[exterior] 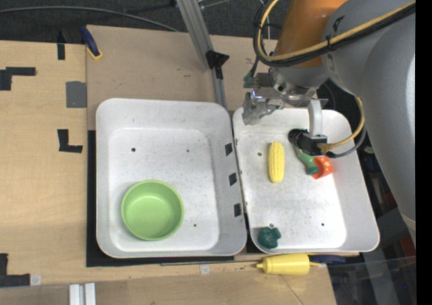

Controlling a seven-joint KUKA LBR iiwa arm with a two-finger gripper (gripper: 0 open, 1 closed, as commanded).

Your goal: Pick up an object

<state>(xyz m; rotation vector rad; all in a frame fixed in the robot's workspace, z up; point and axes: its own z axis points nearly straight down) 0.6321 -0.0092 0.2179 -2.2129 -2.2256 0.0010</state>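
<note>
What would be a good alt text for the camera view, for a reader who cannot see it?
A grey robot arm reaches in from the right, its tool over the far left corner of the right bin, which holds a yellow corn cob, an orange and green toy and a small dark green object. The left bin holds a green bowl.

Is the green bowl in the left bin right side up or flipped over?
Right side up. The green bowl shows its round rim and hollow inside facing up, with nothing visible in it, resting in the left bin.

No readable text, label, brand, number or sign appears on anything here.
</note>
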